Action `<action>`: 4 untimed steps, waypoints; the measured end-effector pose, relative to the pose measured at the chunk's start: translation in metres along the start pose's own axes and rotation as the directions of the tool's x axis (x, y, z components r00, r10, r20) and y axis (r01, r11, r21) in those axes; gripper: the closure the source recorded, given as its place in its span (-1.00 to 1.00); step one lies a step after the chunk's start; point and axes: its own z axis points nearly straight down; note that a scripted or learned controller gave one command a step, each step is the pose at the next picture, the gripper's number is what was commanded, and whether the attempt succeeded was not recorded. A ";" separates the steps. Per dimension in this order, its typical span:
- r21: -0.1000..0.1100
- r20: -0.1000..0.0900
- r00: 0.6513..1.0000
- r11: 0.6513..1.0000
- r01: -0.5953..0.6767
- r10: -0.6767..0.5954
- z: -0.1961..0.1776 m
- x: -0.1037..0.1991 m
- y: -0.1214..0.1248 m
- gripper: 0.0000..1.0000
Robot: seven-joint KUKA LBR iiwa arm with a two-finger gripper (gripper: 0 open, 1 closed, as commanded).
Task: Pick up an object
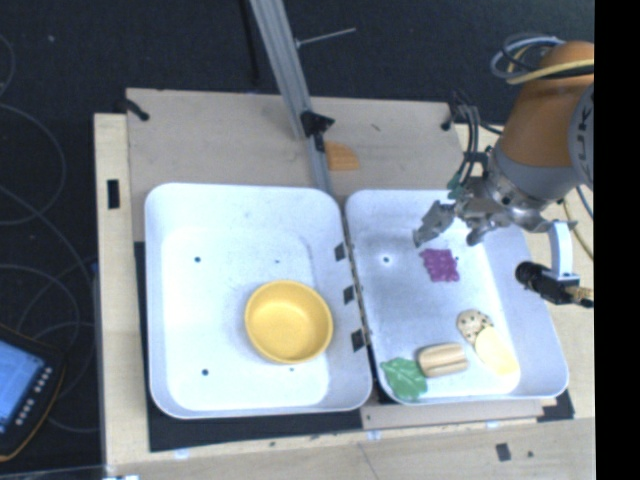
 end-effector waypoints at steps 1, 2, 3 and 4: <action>0.000 0.000 1.000 1.000 -0.001 0.001 0.000 0.000 0.000 -1.00; 0.005 0.004 1.000 1.000 -0.001 0.001 0.053 0.004 0.008 -1.00; 0.005 0.005 1.000 1.000 -0.006 0.006 0.098 -0.006 0.006 -1.00; -0.001 0.006 1.000 1.000 -0.007 0.007 0.127 -0.009 0.007 -1.00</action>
